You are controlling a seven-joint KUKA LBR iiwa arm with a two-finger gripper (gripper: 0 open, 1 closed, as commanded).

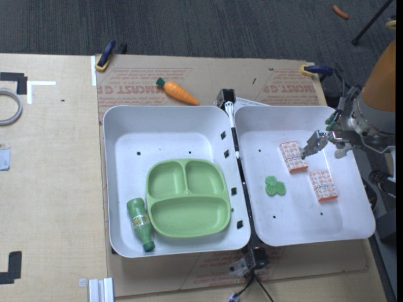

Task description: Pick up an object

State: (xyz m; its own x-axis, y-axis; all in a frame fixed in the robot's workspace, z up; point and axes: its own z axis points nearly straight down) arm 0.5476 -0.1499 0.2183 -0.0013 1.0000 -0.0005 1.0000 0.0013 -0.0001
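My gripper (317,145) hangs over the right bin (302,228), near its upper right part, reaching in from the right edge. Its tip is just right of and touching or almost touching an orange-and-white packet (292,156) lying on the bin floor. A second, similar packet (323,185) lies below and to the right of the gripper. A small green ridged piece (274,187) rests left of that packet. Nothing visibly hangs from the gripper.
The left bin (126,131) holds a green divided plate (187,198) and a green bottle (140,224) lying at the plate's lower left. A toy carrot (178,92) lies on the cardboard behind the bins. Clamps sit at the cardboard's far corners.
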